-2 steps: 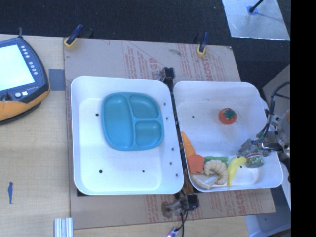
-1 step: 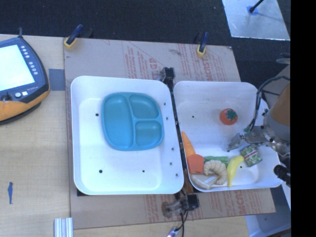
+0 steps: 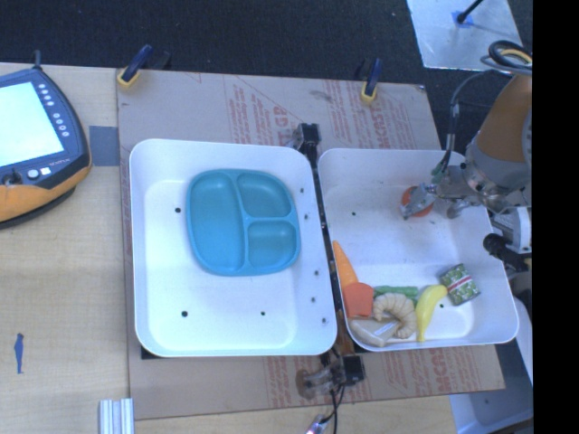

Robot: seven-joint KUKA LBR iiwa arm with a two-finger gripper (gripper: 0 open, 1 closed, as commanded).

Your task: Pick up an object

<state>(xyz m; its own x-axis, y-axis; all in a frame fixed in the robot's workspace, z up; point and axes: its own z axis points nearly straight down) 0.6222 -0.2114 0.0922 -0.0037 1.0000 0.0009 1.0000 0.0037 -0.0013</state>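
Observation:
My gripper (image 3: 419, 204) hangs over the upper middle of the right bin (image 3: 380, 165), at the end of the grey arm that enters from the right. A small red object (image 3: 410, 192) sits right at its tip, and I cannot tell whether it is held or just lies beside it. Along the bin's lower edge lie an orange carrot (image 3: 342, 264), a red block (image 3: 358, 298), a green pod (image 3: 395, 290), a beige shrimp (image 3: 394, 308), a yellow banana (image 3: 428, 307) and a green-and-white packet (image 3: 460, 285).
The left bin (image 3: 158, 269) holds a blue divided plate (image 3: 244, 221). A tablet in an orange case (image 3: 36, 143) rests on the bench at far left. Clamps (image 3: 134, 66) hold the cardboard sheet at the back edge.

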